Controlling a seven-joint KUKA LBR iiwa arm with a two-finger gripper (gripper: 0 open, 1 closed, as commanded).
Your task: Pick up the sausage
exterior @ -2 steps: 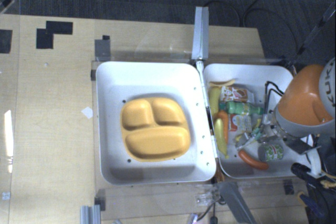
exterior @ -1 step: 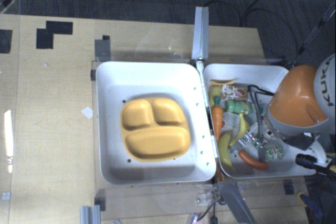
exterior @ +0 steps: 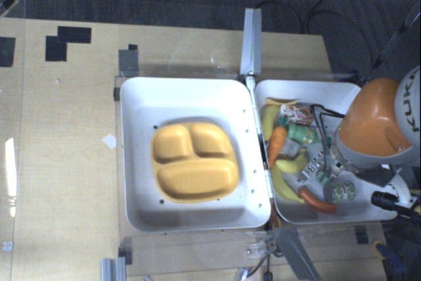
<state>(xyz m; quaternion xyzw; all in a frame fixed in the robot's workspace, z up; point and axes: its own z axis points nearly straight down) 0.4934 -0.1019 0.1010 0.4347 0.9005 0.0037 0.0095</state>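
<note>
**So, gripper's down in the right bin, sausage sits along the lower edge**

Okay, here's what you've got. Your gripper (exterior: 314, 166) is low in the right bin (exterior: 348, 215), right of centre in the frame, poking down among the pile of play food. Whether it's spread or pinched together, you can't tell from this angle, the metal bits blur into the clutter. Nothing is visibly caught in it.

Just below and a touch right of it lies the sausage (exterior: 318, 201), a reddish-brown link slanting down toward the right near the bin's lower wall. It looks apart from the gripper, lying on the bin floor.

Right beside the sausage, to its right, is a small can (exterior: 343, 191) with a greenish label. To the left you've got a banana (exterior: 284, 185) curving along the bin's left wall, and above that a carrot (exterior: 277, 145) standing on a slant. Further up there's a green item (exterior: 301, 134) and some packaged thing near the top wall, too jumbled to name.

The arm's big orange band (exterior: 375, 122) hangs over the right side of that bin.

Over in the left bin (exterior: 135, 141), middle of the frame, a yellow divided tray (exterior: 195, 160) sits by itself.
</note>
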